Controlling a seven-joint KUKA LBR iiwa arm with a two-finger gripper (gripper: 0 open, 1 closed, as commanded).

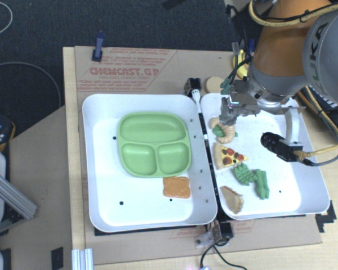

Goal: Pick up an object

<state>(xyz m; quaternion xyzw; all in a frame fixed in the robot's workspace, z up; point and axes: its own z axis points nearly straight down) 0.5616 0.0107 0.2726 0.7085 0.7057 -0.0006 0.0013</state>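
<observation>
In the left bin (96, 167) you have a green tray (154, 144) in the middle and a toast piece (176, 187) just beside its front edge. In the right bin (310, 198), a croissant (223, 127) lies near the back left corner, with a pizza slice (228, 156), green items (252, 179) and a wedge (232, 199) toward the front. The gripper (230, 111) hangs right over the croissant; you cannot tell how far its jaws stand apart or whether it has anything. I judge this the reach-and-grasp step: next, close squarely on the croissant and lift.
</observation>
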